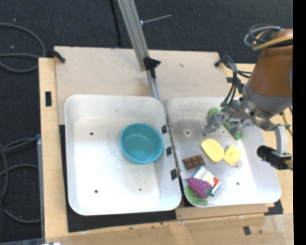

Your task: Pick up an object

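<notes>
Camera view, for your record. The arm point(273, 70) enters from 3 o'clock and hangs over the upper part of the right bin point(260, 188). Its gripper point(218, 120) sits at about 11 o'clock within that bin, directly over a green object point(214, 113) whose shape you cannot make out. Whether the jaws are released or clenched cannot be told from this angle, and no item is visibly between them.

Candidate objects in the right bin, for your attention:
- A pale yellow oval piece point(212, 150) lies near the bin's centre, with a brighter yellow block point(232, 155) touching it at 3 o'clock.
- A small brown chocolate-like bar point(193, 162) lies at 8 o'clock from the oval, apart from it.
- At the bin's 7 o'clock corner, a purple grape cluster point(199, 187) rests against a small white carton with coloured print point(206, 178), both on a light green dish point(194, 198).
- A second green piece point(237, 133) shows just at 4 o'clock of the gripper.

The left bin point(92, 188) holds a teal bowl point(141, 143), upright, slightly toward 3 o'clock of centre. A metal mast point(135, 29) rises from between the bins toward 12 o'clock.
</notes>
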Robot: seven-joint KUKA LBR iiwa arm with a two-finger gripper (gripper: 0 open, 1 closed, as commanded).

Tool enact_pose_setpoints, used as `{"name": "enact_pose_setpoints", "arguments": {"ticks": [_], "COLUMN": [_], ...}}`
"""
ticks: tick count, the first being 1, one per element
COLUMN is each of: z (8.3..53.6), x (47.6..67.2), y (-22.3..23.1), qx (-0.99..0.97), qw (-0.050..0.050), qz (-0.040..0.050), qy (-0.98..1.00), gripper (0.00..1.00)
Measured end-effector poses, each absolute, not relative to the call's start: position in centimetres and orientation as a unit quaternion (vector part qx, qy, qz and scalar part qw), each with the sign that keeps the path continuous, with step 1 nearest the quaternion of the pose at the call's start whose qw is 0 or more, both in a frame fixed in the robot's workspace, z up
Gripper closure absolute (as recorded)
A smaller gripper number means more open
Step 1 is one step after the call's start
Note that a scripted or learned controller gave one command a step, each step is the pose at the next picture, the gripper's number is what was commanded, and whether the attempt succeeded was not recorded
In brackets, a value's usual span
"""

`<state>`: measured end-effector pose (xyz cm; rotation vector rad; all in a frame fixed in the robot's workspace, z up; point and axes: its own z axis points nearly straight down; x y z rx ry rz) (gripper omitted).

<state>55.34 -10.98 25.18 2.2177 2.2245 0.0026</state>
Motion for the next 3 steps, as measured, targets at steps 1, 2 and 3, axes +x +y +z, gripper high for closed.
{"name": "enact_pose_setpoints", "arguments": {"ticks": [1,2,3], "z": [25.2,20.7,14.9], "x": [55.3,55.4,54.7], "y": [-11.0,-10.4,-9.9], "qx": [0.707,0.708,0.708], "qw": [0.0,-0.001,-0.001], "qz": [0.001,-0.002,-0.0025], "qy": [0.708,0.706,0.707], "gripper": [0.0,0.0,0.0]}}
